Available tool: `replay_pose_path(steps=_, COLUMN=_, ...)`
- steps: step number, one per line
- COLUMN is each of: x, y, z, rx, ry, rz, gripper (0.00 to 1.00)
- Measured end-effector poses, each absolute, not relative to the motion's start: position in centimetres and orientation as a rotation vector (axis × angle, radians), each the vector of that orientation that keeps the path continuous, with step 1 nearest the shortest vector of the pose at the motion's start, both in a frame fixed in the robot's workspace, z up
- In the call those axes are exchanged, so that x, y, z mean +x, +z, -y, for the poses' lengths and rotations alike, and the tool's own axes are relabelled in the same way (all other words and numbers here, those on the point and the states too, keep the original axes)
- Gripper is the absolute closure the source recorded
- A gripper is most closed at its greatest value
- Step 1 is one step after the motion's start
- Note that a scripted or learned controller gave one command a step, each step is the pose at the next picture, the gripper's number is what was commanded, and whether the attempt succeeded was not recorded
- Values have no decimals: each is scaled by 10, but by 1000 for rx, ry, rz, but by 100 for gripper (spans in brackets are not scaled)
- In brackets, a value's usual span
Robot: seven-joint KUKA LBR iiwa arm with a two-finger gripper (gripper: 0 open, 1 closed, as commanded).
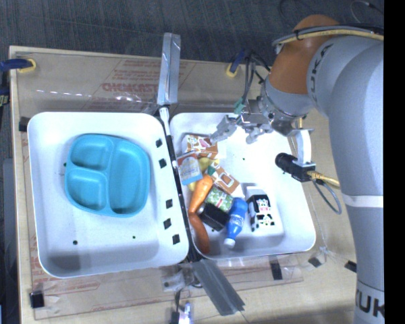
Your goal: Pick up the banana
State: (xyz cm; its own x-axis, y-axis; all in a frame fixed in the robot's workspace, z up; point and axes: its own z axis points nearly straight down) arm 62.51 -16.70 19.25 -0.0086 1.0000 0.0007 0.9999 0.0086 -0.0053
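Banana [206, 162], as far as I can make out, is the small yellow piece wedged in the pile against the right bin's [293, 238] left wall, mostly covered by cartons. Going from big to small: I see the tabletop [88, 73], then the grey arm [344, 79] reaching in over the right bin's far edge. The left bin [47, 248] carries a blue divided tray [108, 174]. My gripper [239, 128] hangs above bare white floor, its fingers spread and pinching nothing; the banana lies just beside it, down and to its left. An orange carrot [199, 193], a blue bottle [235, 220] and a cow-patterned carton [260, 213] lie nearer the front.
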Motion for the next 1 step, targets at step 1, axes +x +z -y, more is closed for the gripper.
replay_pose_path(steps=1, x=652, y=178, z=187, rx=-2072, ry=1, rz=2362, gripper=0)
